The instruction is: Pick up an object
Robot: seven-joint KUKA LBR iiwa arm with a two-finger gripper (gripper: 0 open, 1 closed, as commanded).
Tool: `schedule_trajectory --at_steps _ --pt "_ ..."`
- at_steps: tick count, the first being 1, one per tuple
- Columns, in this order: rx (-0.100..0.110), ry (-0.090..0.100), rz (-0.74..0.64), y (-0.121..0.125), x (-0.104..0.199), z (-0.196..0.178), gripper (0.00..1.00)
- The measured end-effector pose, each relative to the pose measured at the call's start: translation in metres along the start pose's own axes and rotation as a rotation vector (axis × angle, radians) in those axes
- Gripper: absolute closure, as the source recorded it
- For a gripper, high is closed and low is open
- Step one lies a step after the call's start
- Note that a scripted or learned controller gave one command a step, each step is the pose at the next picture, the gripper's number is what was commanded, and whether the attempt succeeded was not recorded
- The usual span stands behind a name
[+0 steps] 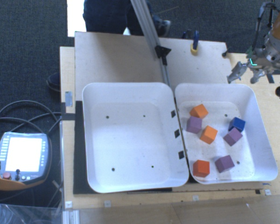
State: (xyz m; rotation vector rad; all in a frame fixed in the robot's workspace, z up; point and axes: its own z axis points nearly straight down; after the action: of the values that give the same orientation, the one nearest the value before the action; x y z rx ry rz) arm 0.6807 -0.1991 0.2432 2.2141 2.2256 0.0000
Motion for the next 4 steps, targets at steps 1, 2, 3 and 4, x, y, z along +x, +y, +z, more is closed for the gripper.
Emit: schedule_trajectory --at_steps 1,2,3,4 --pt "0.003 0.001 0.003 -0.008 -0.001 0.045 0.00" --pt "0.004 0.002 0.000 -0.003 0.004 0.105 0.00" --pt "0.002 0.001 0.000 -0.003 0.004 0.155 0.00" --pt "-0.004 -0.001 -0.003 -0.001 0.004 0.139 1.00"
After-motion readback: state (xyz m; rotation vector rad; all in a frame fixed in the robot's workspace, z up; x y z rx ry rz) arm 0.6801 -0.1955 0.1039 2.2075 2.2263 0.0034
